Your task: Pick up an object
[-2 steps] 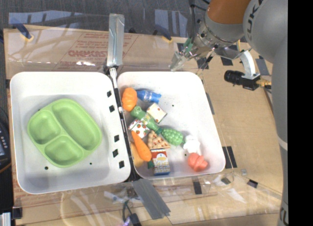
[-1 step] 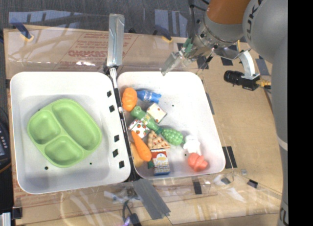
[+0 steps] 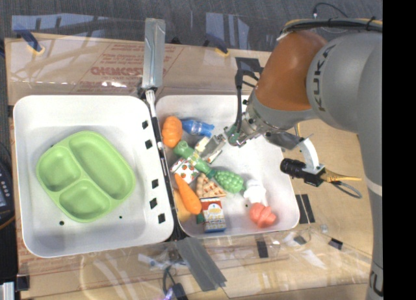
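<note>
- Gripper (image 3: 214, 146) hangs low in the right bin (image 3: 283, 191), above the left-hand clutter; whether it is released or clenched I cannot tell, and nothing visibly sits in its grasp.
- Candidates lie just beneath and beside it: an orange fruit (image 3: 171, 131), a blue bottle (image 3: 197, 126), a green corn cob (image 3: 227, 179), a carrot (image 3: 186, 195).
- Step in hand, by my judgement: the reach down onto a pick, not yet a lift.
- Next move calls for closing on a single item, then rising clear of its neighbours.
- Left bin (image 3: 26, 162) holds a green divided plate (image 3: 84, 175).

Grey arm (image 3: 351, 78) — orange band (image 3: 289, 71), black KUKA lettering — black cable trailing.
</note>
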Robot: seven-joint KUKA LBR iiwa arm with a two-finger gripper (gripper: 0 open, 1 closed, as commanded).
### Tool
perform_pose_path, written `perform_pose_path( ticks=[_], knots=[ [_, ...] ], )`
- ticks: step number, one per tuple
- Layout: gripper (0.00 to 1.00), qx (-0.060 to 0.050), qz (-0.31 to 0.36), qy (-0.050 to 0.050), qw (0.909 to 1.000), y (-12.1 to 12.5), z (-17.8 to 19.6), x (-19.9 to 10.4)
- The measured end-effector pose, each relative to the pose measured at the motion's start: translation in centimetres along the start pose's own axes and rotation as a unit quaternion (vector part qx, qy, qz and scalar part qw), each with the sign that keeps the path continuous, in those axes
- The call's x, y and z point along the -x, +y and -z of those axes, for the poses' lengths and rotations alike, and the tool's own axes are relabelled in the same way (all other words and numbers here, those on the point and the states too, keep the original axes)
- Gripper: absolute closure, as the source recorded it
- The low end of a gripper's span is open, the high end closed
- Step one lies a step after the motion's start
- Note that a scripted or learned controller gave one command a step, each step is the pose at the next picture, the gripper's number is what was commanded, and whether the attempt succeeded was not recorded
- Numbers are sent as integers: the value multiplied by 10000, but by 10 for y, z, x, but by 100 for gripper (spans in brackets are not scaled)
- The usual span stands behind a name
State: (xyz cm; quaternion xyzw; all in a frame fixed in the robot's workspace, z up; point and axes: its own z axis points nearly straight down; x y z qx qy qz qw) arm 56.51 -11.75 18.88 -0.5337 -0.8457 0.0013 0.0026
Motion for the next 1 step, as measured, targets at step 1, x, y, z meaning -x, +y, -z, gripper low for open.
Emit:
perform_pose_path(
  ticks=[1],
  knots=[
    [0, 10, 614, -7, 9981, -55, -46, 48]
  ],
)
